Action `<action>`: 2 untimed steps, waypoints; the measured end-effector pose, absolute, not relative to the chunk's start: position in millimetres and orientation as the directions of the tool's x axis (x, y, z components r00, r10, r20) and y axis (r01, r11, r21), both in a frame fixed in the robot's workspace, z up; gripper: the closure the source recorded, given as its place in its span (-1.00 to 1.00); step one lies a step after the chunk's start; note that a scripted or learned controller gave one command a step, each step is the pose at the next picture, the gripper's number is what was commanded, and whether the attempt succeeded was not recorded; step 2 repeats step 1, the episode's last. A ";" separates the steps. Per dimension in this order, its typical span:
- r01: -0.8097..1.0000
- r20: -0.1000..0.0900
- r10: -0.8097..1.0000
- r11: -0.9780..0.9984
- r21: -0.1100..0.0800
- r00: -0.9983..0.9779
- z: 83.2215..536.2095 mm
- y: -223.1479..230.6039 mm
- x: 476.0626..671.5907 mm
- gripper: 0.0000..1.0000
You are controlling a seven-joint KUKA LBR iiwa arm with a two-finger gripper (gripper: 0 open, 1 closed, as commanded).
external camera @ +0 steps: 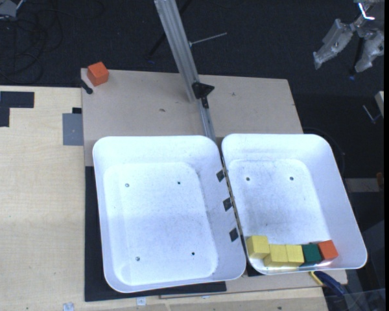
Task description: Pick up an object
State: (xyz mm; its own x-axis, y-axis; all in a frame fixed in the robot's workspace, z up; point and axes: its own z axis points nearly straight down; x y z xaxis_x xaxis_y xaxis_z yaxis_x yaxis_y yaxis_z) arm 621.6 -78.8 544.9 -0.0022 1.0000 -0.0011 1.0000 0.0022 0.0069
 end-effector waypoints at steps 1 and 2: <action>1.000 -0.002 1.000 -0.004 -0.003 0.004 538.9 -129.2 653.9 -1.00; 1.000 -0.002 1.000 -0.004 -0.003 0.004 538.9 -129.2 653.9 -1.00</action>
